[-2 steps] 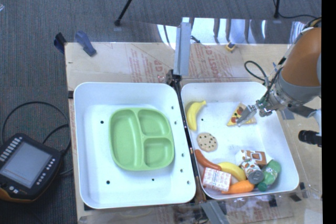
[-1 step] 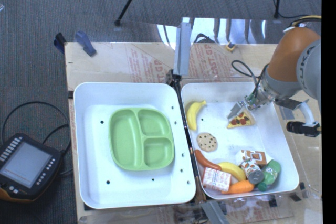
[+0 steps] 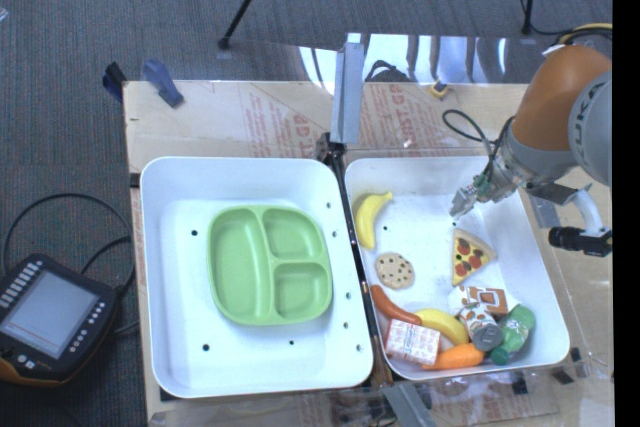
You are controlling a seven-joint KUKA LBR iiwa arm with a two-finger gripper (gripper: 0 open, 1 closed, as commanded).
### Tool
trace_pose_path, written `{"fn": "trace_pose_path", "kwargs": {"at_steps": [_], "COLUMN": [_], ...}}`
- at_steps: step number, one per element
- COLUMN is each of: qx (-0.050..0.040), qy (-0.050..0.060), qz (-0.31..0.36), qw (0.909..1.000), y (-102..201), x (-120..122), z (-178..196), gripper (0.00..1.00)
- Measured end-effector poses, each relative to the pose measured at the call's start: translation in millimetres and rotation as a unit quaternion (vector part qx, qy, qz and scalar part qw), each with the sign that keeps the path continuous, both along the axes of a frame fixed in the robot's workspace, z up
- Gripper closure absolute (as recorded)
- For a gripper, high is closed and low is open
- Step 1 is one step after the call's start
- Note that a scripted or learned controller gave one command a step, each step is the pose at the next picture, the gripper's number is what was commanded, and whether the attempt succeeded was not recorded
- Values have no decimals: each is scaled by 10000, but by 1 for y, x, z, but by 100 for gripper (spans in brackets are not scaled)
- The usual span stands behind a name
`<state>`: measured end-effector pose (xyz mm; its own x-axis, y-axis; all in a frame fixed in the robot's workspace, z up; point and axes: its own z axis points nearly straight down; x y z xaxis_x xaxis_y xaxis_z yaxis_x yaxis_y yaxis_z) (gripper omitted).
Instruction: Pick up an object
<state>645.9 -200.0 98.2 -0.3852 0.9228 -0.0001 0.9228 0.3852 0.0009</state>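
Note:
My gripper (image 3: pixel 464 204) hangs over the upper middle of the right bin (image 3: pixel 530 215), reaching in from the right. Nothing shows under its tip but bare bin floor. A pizza slice (image 3: pixel 470 255) lies just below it, apart from it. A banana (image 3: pixel 372 215) lies to its left by the bin's left wall, and a cookie (image 3: pixel 395 270) sits below the banana. Along the bin's front are a red sausage (image 3: pixel 390 303), a second yellow piece (image 3: pixel 443 322), a pink carton (image 3: pixel 412 342), a carrot (image 3: pixel 455 356), a can (image 3: pixel 484 332), a small orange box (image 3: pixel 487 298) and a green bottle (image 3: pixel 516 329).
The left bin (image 3: pixel 170 215) holds a green divided plate (image 3: pixel 270 263). A metal post (image 3: pixel 347 100) stands behind the seam between the bins. A teach pendant (image 3: pixel 45 315) lies on the floor at the left. A black part of the arm (image 3: pixel 578 238) juts out past the right bin's edge.

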Motion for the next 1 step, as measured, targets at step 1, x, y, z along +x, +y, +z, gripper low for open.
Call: {"fn": "trace_pose_path", "kwargs": {"at_steps": [1], "qx": [1], "qy": [1], "qz": [2], "qw": [10000], "y": [0], "x": [0], "z": [0], "gripper": [0]}}
